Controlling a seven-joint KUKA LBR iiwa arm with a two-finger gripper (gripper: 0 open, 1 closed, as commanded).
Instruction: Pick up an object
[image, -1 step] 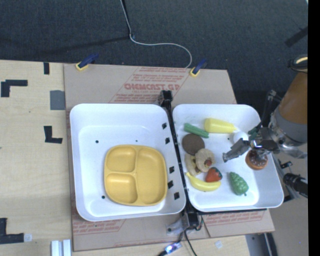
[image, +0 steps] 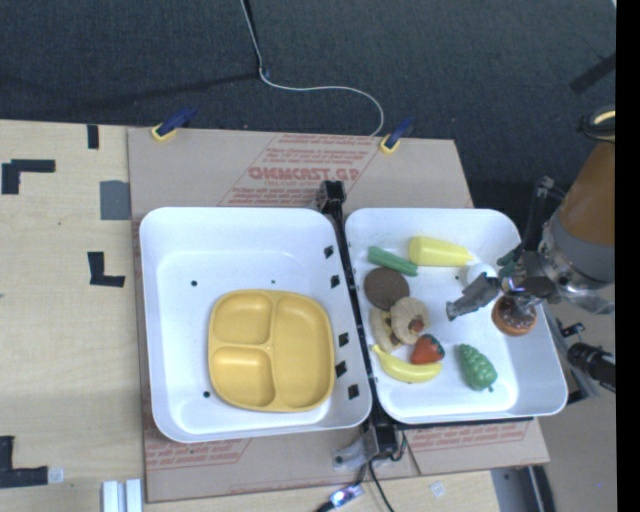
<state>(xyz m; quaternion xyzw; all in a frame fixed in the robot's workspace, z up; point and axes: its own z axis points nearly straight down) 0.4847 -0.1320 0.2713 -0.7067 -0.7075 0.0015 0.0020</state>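
The right bin (image: 535, 395) holds several toy foods. A yellow corn-like piece (image: 437, 251) and a green pod (image: 392, 261) lie at its far side. Below them sit a brown round piece (image: 385, 288), a beige ring (image: 408, 320), a red strawberry (image: 427, 349) and a yellow banana (image: 405, 368). A green bumpy piece (image: 477, 367) lies near the front. My gripper (image: 457, 307) hangs over the bin's middle, just right of the beige ring, tilted down to the left. Nothing shows in its grasp. A brown doughnut (image: 515, 319) sits just to its right, under the wrist.
The left bin (image: 165, 260) holds a yellow divided plate (image: 270, 350). A black clamp (image: 331, 194) joins the bins at the far rim. The arm's grey wrist (image: 575, 265) overhangs the right bin's right rim. A white cable (image: 300, 85) runs behind the bench.
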